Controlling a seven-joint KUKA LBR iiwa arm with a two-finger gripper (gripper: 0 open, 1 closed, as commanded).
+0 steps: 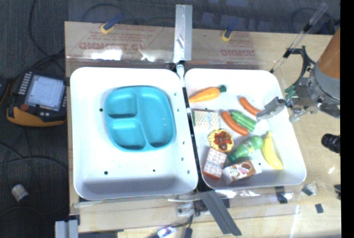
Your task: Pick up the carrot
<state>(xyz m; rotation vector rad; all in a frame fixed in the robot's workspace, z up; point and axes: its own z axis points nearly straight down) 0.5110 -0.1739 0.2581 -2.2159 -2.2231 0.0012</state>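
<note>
The carrot (204, 94) is orange with a green stub and lies flat in the far left part of the right bin (287, 145), close to the divider between the bins. My gripper (276, 105) hangs over the right bin's right side, well to the right of the carrot and apart from it. It is nearest a small red sausage (248, 105). Nothing shows in the gripper's grasp.
The right bin also holds a second sausage (234, 123), a green cucumber (243, 119), a round pizza toy (220, 140), a banana (271, 152), a green vegetable (247, 146) and several small food boxes (214, 163). A blue divided plate (138, 118) lies in the left bin (88, 170).
</note>
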